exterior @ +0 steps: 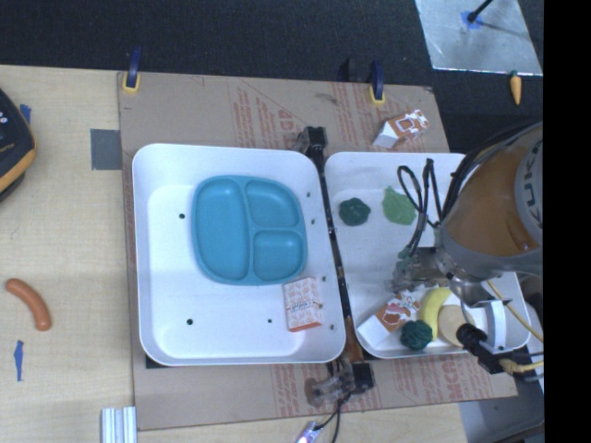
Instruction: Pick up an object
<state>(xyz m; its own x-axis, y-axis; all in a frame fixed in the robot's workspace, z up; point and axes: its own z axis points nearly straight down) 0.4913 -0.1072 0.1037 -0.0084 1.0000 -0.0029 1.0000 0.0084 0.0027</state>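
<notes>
The right bin [369, 169] is the landmark. The arm [494, 215] covers its right side, and the gripper [417, 270] hangs low over the bin's near half, just above a cluster of things packed into the near right corner: a small red and white carton [397, 314], a yellow banana [432, 305] and a dark green lump [416, 335], all touching or nearly so and close against the bin's near rim. Whether the tool is wide, narrow or holding anything cannot be told; its tip is a dark blur. The bin's far half has more open floor, with a dark green round piece [354, 212] and a lighter green piece [399, 207] lying apart from each other. Left of the right bin, the other bin [152, 247] holds a blue divided plate [247, 229] and a small packet [302, 303].
</notes>
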